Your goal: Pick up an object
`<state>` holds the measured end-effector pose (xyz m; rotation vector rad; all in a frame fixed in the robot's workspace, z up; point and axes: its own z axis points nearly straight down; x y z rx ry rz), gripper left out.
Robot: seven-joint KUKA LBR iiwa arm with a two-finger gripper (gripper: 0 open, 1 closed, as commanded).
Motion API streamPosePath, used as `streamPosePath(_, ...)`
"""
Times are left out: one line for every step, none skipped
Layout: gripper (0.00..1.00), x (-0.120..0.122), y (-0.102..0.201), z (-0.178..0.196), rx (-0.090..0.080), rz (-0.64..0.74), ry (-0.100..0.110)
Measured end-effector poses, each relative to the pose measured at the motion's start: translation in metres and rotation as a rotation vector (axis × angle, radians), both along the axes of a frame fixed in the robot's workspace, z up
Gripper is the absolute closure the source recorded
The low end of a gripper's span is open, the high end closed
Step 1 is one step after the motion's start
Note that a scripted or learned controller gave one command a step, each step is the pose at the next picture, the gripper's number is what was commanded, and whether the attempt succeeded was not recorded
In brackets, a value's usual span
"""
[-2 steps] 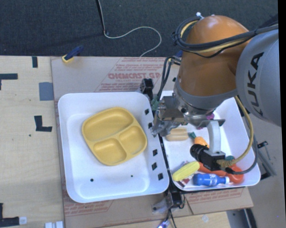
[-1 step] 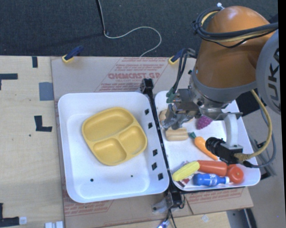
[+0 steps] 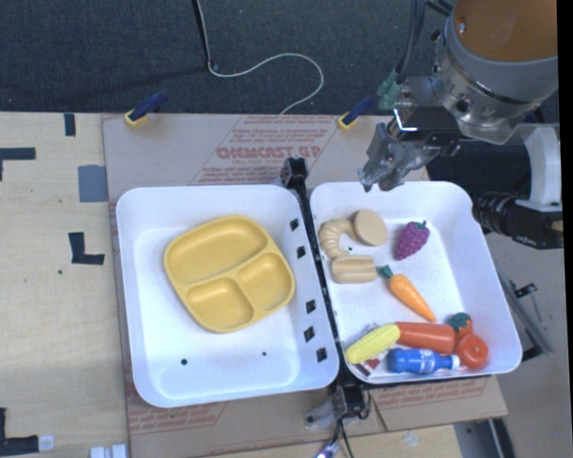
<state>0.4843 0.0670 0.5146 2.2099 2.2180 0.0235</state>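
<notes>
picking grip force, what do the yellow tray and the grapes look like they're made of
Yellow tray: likely hard moulded plastic, smooth with a slight sheen, three pressed compartments. Purple grapes: probably toy plastic or rubber, bumpy surface, matte look; too small to tell which.

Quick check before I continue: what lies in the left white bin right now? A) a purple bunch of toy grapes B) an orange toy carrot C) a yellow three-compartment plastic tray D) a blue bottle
C: the yellow three-compartment plastic tray lies alone in the left white bin, while the purple bunch of toy grapes, orange toy carrot and blue bottle all lie in the right white bin.
</notes>
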Motion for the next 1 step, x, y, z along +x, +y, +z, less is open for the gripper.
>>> streamPosePath(1.00, -0.0016, 0.0850, -0.0378, -0.003, 0.007, 0.023)
